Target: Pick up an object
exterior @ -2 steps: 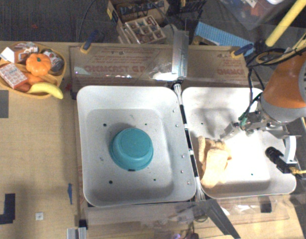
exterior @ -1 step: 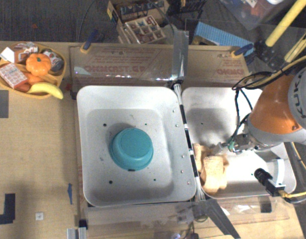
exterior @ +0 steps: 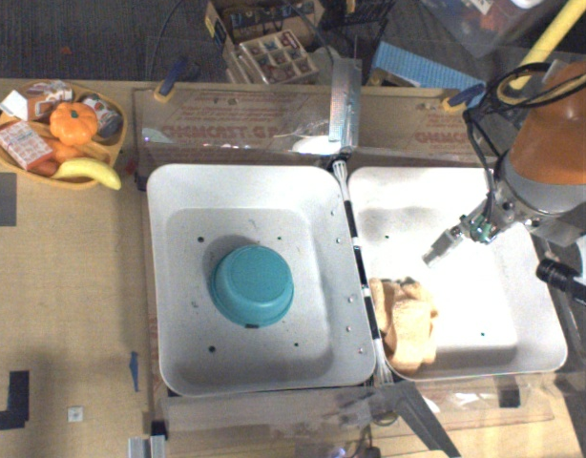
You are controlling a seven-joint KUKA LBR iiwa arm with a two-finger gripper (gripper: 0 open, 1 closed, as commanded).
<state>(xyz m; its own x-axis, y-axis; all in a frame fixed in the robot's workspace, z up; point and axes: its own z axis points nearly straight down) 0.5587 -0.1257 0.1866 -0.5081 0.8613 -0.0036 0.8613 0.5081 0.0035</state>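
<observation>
A tan, bread-like object (exterior: 408,324) lies in the right bin's (exterior: 522,351) near-left corner. The gripper (exterior: 440,249) hovers above and just right of it, apart; its opening cannot be told.

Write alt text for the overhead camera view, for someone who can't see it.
A robot gripper hovers over the right white bin, above a tan object at its left wall. The left bin holds an upturned teal bowl.
</observation>
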